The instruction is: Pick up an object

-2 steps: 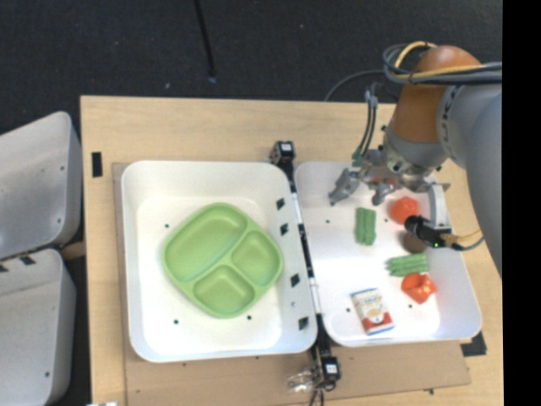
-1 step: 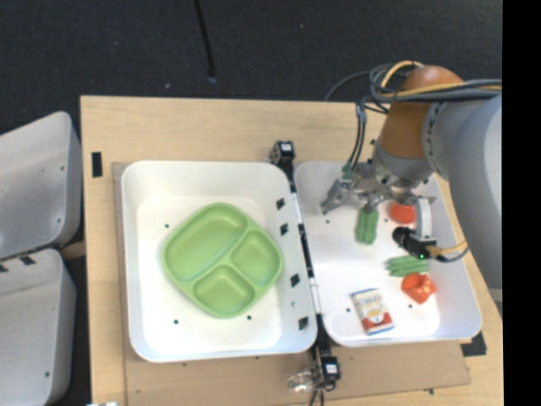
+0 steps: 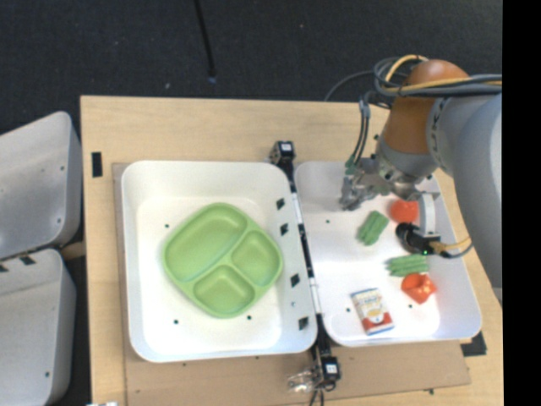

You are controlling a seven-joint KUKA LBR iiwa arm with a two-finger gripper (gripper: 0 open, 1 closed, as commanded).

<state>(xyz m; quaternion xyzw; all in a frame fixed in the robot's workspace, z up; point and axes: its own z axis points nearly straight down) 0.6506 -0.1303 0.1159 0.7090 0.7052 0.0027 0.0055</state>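
Over the right bin (image 3: 456,311), from the camera view, my hand (image 3: 357,191) hung low at the far end; whether it was clenched or released I could not tell. Nearest to it lay the green piece (image 3: 372,227), just beside and toward me. I judged it light, stiff and slightly slick, best taken across its short width. It looked chunky, oblong and plain green. Further off lay a red piece (image 3: 418,287), a leafy green one (image 3: 408,265) and a small carton (image 3: 371,310).
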